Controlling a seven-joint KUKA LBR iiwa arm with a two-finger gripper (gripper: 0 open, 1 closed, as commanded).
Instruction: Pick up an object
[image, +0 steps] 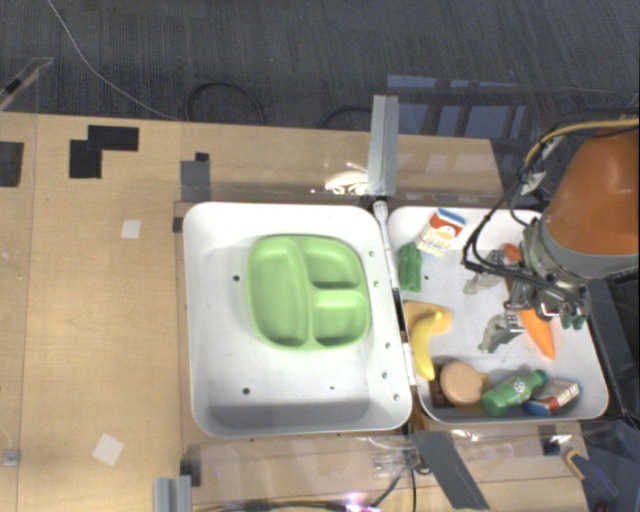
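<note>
Left bin (210, 380) holds a divided plate (305, 290). Right bin (597, 392) holds banana (425, 335), bottle (512, 393) along near wall, carrot (540, 335) right, gripper (505, 325) above.

Gripper (508, 325) over right bin (600, 400), beside carrot (541, 335); green tray (305, 290) left.

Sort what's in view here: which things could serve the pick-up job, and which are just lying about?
Job candidates, all in the right bin:
banana
carrot
green bottle
round tan item
green block
small white packet
The gripper hangs beside the carrot.

Lying about:
green divided tray in the left bin
</note>
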